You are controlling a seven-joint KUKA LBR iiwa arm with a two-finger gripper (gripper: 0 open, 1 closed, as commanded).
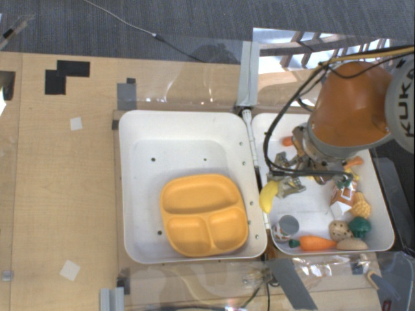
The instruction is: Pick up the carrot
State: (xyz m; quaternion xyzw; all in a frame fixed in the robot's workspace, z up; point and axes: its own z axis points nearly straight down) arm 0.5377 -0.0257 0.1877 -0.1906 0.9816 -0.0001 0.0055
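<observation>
Arm above the right-hand shallow white bin [388, 238], carrot not yet lifted.

The orange carrot with a green tip [313, 243] lies flat on the bin floor near the front wall, beside a grey cup [286, 225] on one side and a speckled beige egg-shaped toy [339, 229] on the other. The gripper [293, 181] hangs over the bin's left half, near a yellow banana-like toy [268, 196] on the dividing rim; whether the fingers are open or closed cannot be told, and nothing is seen held. By this view the whole grasp remains: travel toward the front wall, descent, closure, lift. Room is tight, with wall and neighbours close around the carrot. The left bin [139, 135] holds a yellow compartment plate [203, 214].
</observation>
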